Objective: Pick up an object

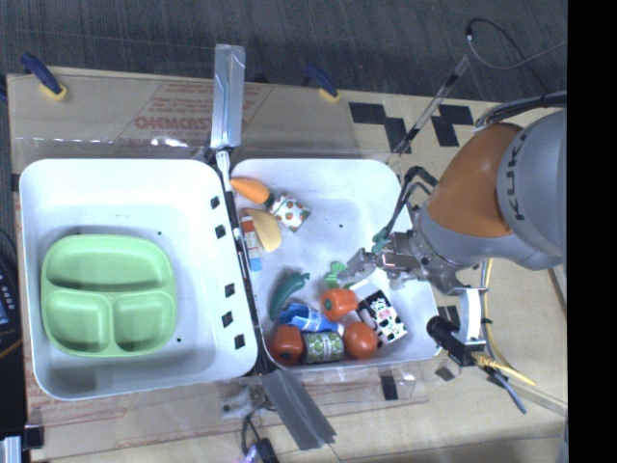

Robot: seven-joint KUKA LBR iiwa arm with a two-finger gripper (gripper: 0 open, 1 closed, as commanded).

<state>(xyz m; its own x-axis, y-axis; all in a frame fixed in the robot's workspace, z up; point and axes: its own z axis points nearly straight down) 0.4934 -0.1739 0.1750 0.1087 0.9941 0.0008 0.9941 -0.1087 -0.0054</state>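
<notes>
- Camera view: gripper [369, 259] low in the right bin [318, 177], just above an orange tomato [338, 303].
- Fingers too small and blurred to tell open or closed.
- Nearby: cow-patterned block [385, 318], red tomato [361, 340], can [323, 346].
- Left bin [39, 186] with green tray [108, 295].

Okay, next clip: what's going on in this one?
A grey arm reaches into the right bin, its claw low over a pile of toy food, just above an orange tomato and a black-and-white cow-pattern block. Nothing is visibly lifted yet. The left bin holds a green divided tray.
</notes>
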